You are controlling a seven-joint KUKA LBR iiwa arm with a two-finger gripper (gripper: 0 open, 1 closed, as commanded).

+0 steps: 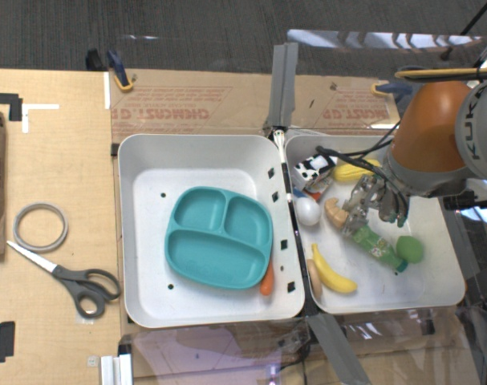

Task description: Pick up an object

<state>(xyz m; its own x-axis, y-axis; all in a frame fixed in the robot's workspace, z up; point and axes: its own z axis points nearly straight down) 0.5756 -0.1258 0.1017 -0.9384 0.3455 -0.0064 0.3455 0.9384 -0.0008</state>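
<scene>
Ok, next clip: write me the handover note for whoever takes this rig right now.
Gripper: low in the right bin, over the green bottle; whether its fingers are open or shut cannot be told, and nothing is seen held.
Right bin: banana, green ball, white egg, cow toy, a tan piece, a yellow item near the back.
Left bin: teal divided plate, carrot beside it.
Done: arm is down in the right bin.
Left: grasp and lift one object.
</scene>
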